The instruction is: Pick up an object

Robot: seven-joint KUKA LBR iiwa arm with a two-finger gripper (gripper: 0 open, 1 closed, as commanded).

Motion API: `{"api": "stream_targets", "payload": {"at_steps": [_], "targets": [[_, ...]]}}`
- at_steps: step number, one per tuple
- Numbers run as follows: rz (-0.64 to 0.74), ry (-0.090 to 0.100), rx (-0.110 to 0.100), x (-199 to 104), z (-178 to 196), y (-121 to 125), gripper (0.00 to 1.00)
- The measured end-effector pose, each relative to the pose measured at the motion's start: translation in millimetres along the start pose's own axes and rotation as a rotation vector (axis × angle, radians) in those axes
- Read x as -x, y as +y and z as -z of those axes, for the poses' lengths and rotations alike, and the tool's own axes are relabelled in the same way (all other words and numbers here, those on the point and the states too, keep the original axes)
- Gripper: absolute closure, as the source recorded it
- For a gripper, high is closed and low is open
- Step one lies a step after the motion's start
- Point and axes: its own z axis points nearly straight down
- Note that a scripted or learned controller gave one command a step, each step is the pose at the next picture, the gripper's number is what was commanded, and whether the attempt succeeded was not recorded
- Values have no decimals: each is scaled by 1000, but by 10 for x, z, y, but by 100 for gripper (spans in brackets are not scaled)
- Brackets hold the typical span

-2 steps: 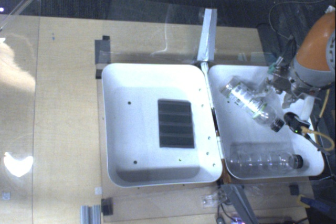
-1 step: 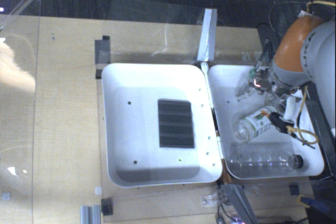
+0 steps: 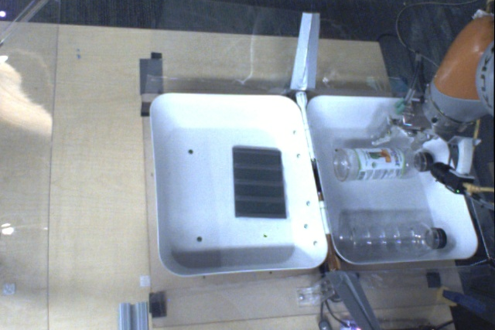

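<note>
Gripper hovers over the right bin, finger state unclear; the labelled clear bottle lies just below-left, long axis running left-right.

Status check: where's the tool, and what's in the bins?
Tool over right bin, above labelled bottle. Clear bottle near front wall. Dark ridged block in left bin.
</note>
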Motion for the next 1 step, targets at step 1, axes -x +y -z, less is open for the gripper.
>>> {"api": "stream_targets", "payload": {"at_steps": [1], "targets": [[128, 3, 5, -1050, -274, -256, 0]]}}
